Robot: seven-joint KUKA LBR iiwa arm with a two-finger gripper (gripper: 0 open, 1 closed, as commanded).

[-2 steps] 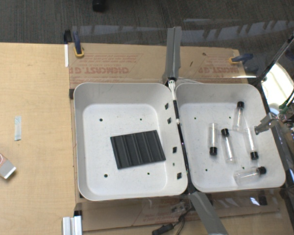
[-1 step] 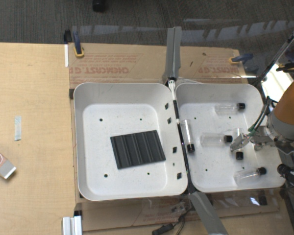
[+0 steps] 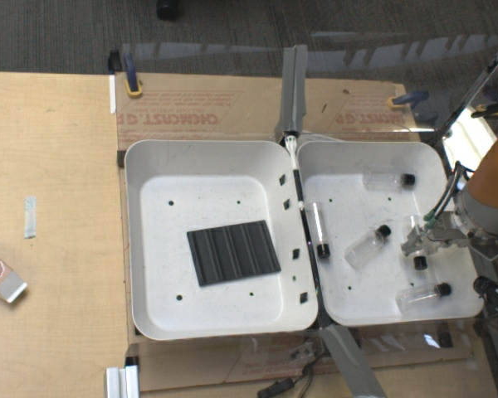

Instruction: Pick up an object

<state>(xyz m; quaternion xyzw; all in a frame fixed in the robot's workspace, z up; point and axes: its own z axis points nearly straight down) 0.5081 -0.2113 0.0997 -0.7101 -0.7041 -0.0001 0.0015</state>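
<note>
The right bin [image 3: 349,305] holds several clear vials with black caps. One vial [image 3: 387,181] lies near the far wall. A slim one [image 3: 316,230] lies along the left wall. Another vial [image 3: 366,245] sits mid-bin, and a further vial [image 3: 420,295] rests near the front right corner. A small black cap [image 3: 419,262] shows just under my gripper [image 3: 421,241], which hangs over the right side of this bin, close above the floor. Nothing is visibly held. In the left bin [image 3: 149,305] a black ribbed pad [image 3: 233,252] lies flat.
The grey arm with its orange band [image 3: 488,181] comes in at the right edge. A metal divider [image 3: 294,89] runs between the bins at the back. Cardboard [image 3: 199,110] lies behind them. On the wooden bench at left lie a small strip [image 3: 30,217] and a packet [image 3: 2,276].
</note>
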